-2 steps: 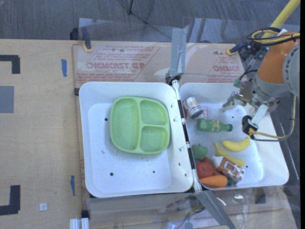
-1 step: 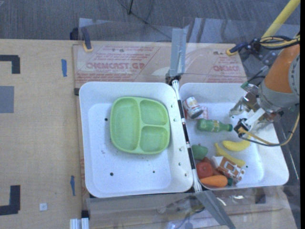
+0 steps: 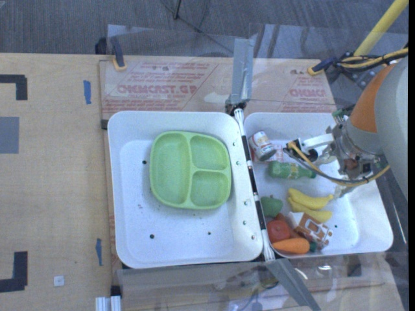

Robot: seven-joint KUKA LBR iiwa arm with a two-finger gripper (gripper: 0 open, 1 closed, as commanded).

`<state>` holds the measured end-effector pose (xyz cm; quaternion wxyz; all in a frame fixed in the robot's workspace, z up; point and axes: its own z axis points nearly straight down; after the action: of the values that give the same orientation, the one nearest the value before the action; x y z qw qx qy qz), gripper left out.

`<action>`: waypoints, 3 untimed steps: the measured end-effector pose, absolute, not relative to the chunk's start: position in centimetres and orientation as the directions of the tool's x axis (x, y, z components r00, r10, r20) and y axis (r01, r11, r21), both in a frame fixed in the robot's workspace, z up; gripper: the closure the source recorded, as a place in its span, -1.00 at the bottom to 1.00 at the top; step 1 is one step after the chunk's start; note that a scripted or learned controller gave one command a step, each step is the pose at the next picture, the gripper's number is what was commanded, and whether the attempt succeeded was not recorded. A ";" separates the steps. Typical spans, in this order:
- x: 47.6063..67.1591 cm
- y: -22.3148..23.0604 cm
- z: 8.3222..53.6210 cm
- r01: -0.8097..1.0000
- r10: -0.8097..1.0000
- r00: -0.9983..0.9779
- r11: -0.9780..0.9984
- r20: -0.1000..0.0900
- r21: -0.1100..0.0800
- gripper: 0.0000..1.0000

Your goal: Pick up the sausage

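**Gripper over the right bin, sausage not made out**

Your gripper (image 3: 343,162) hangs over the right bin (image 3: 369,225), just right of the green bottle (image 3: 288,170); you cannot tell whether it is open or closed. Left of the bottle lies a can (image 3: 262,145), its label too blurred to read. Below the bottle crowd bananas (image 3: 310,203), a carton (image 3: 314,227) and a carrot (image 3: 292,245); you cannot tell the sausage apart there. Above the bottle, cardboard (image 3: 162,86) bears red print, seemingly "CHEMCAST". Far left of the bottle lies the wooden bench (image 3: 45,193), with grey floor (image 3: 65,11) beyond.
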<state>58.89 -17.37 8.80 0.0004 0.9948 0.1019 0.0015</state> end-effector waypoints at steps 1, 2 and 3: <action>63.0 -17.5 10.1 0.202 0.202 0.979 -0.979 -0.001 -0.002 -1.00; 64.9 -20.9 8.7 0.335 0.336 0.942 -0.942 -0.001 -0.015 -1.00; 64.0 -20.7 13.2 0.427 0.427 0.904 -0.904 -0.001 -0.001 -1.00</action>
<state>63.96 -20.67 13.25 -0.0003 0.9758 0.2186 -0.0006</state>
